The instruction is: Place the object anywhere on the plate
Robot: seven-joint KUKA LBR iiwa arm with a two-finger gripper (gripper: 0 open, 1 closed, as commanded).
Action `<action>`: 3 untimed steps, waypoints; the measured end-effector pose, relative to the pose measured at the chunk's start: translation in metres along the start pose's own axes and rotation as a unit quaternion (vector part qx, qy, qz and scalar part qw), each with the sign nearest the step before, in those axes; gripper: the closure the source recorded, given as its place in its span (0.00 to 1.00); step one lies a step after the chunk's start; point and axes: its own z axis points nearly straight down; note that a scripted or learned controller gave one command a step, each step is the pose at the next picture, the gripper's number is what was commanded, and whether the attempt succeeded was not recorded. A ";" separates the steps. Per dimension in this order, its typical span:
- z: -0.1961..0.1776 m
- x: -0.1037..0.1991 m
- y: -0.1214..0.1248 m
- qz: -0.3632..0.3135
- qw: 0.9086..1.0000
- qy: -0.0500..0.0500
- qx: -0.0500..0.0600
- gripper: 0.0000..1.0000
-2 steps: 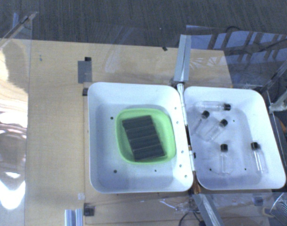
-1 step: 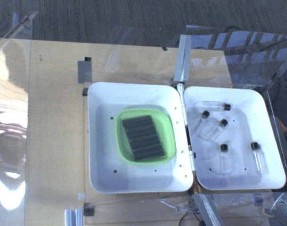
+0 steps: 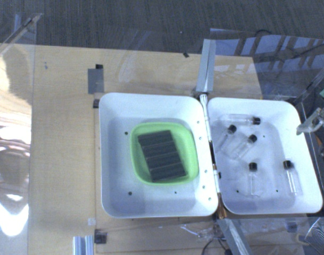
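A green square plate (image 3: 137, 152) sits in the left white bin (image 3: 113, 158). A dark grey ridged block (image 3: 162, 156) lies flat on the plate, slightly turned, covering most of its middle. At the right edge of the view, a pale part of the gripper (image 3: 311, 124) hangs over the right rim of the right bin (image 3: 273, 203), far from the plate and block. Nothing shows between its fingers.
Several clear vials with black caps lie scattered in the right bin, among them one at the back (image 3: 242, 120) and one near the right wall (image 3: 291, 178). A metal divider (image 3: 206, 70) stands behind the bins. Bare wooden bench (image 3: 50, 158) stretches to the left.
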 end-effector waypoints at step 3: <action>-0.127 -0.003 0.005 0.074 0.997 0.002 -0.005 0.00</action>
